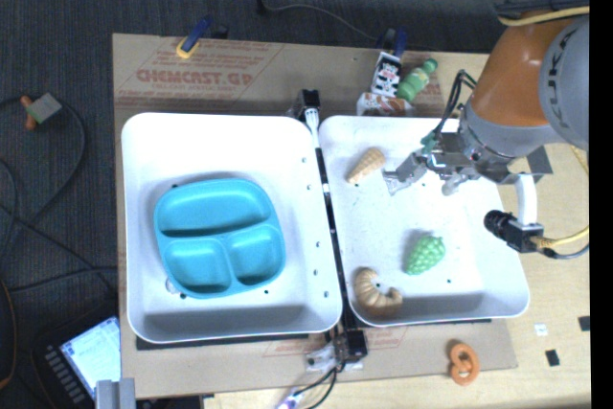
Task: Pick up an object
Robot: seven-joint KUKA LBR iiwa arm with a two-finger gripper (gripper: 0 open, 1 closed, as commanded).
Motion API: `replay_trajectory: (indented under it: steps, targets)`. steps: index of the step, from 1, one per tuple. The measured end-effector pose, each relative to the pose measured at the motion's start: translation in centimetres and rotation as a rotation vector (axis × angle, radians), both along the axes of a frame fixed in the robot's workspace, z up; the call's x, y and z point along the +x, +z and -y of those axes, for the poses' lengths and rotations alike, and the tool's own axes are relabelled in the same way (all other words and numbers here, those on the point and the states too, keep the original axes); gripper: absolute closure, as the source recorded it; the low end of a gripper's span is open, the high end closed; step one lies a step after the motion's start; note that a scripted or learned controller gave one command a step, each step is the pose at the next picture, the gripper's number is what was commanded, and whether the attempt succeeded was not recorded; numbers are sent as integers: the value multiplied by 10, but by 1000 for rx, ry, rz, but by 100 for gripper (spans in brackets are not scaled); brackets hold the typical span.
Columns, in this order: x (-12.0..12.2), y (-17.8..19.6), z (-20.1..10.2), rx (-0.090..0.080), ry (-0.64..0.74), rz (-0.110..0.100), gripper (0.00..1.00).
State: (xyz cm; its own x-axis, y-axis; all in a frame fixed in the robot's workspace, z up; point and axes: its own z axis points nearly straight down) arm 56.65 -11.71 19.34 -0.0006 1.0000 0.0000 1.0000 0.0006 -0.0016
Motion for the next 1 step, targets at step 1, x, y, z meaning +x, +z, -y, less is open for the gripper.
replay_trajectory:
  steps: [1]
  targets:
    - [22,-103,41,-2,-1,5,0]
